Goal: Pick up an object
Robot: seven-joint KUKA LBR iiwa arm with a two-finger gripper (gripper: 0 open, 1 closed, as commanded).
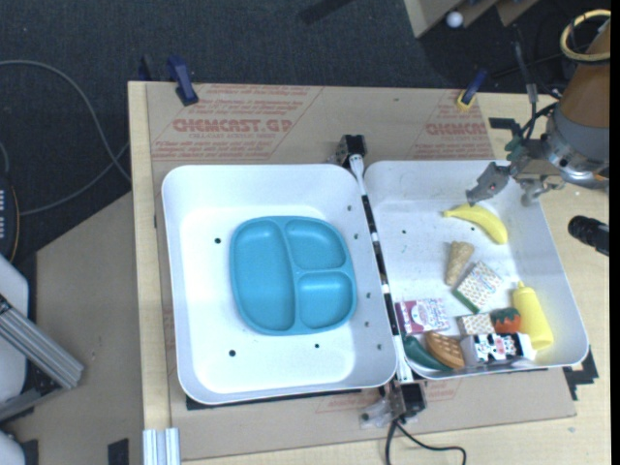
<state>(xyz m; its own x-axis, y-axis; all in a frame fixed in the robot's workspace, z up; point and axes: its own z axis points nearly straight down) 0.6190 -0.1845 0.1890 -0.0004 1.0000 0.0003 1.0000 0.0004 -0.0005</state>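
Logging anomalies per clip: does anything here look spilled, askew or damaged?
Nothing stands out. The blue divided plate lies flat in the left bin; the banana, yellow bottle and small packets sit loosely clustered in the right bin. The tool is over that bin's far corner.

Two white bins: the left bin [194, 289] holds one blue divided plate [291, 273]; the right bin [417, 197] holds one banana [478, 222], one cone [457, 261], one yellow bottle [533, 316], and several small packets and toy foods clustered at its near edge [455, 337], too jumbled to count exactly
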